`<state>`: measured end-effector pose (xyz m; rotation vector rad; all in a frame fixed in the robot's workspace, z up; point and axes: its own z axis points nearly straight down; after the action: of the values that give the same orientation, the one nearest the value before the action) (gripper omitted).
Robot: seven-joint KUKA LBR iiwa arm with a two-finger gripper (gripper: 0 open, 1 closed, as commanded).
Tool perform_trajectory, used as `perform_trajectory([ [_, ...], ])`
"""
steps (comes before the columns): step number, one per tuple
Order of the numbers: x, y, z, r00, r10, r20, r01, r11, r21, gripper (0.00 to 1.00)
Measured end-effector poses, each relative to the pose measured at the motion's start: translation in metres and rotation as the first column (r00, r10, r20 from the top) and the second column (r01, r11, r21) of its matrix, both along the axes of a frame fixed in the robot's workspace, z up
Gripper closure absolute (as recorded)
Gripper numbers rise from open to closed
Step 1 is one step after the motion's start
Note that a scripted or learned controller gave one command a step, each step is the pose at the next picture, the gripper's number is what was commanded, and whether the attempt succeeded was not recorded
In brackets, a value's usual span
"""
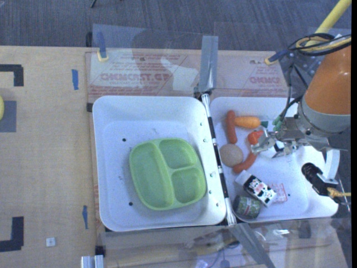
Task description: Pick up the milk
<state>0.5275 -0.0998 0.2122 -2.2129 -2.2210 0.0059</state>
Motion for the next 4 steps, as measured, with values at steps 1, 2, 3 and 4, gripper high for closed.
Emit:
perform_trajectory([
  [1,-0.018,-0.105,-0.006,0.994,0.109,0.005,-0.109,0.994,-0.002,0.00],
  [2,0.048,-0.080,-0.100,0.898,0.439,0.020,-0.439,0.898,-0.016,0.00],
  [3,0.050,-0.081,-0.090,0.898,0.439,0.024,-0.438,0.899,-0.019,1.00],
  [4,-0.005,-0.050,-0.032,0.923,0.385,0.004,-0.385,0.923,0.002,1.00],
])
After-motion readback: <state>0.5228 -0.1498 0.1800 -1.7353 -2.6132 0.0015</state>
